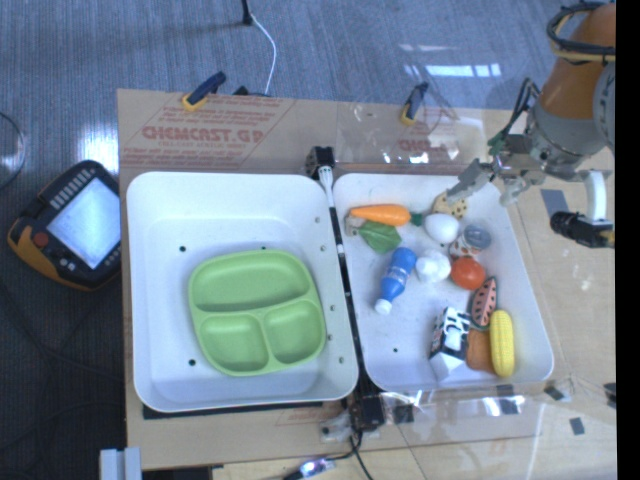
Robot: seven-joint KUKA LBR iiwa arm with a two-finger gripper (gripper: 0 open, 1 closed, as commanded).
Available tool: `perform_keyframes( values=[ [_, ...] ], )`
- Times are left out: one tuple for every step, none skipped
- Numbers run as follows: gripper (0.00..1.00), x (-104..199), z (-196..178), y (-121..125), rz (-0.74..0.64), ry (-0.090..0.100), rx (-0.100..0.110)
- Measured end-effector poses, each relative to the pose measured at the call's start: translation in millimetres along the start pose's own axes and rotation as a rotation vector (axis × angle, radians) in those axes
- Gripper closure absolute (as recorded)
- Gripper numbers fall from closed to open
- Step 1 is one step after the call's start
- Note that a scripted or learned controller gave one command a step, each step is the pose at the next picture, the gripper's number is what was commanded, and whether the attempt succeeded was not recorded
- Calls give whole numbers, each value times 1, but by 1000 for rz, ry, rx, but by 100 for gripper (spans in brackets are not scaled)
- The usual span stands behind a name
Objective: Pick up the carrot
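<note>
The orange carrot [380,214] lies on its side near the back left of the right bin [400,353], its green tip pointing right. A green leaf toy [380,236] touches it from the front. My gripper [489,186] hovers over the bin's back right corner, well to the right of the carrot. It is open, with one finger [466,184] reaching left toward a spotted toy [452,205] and nothing between the fingers.
The right bin also holds a blue bottle [397,273], white pieces [440,228], a red tomato [467,273], a watermelon slice [484,301], a yellow corn cob [501,341] and a milk carton [452,333]. A green divided plate [258,310] lies in the left bin [160,268].
</note>
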State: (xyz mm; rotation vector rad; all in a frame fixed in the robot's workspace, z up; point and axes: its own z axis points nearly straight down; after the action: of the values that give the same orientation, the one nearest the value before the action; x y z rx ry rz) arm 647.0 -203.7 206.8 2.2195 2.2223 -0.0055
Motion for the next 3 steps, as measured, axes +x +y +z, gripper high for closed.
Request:
perform_keyframes(
  values=[
    [0,47,87,25,261,0,-13],
    [0,107,118,23,280,-6,-3],
    [0,108,117,-25,421,-2,-12]
  ],
)
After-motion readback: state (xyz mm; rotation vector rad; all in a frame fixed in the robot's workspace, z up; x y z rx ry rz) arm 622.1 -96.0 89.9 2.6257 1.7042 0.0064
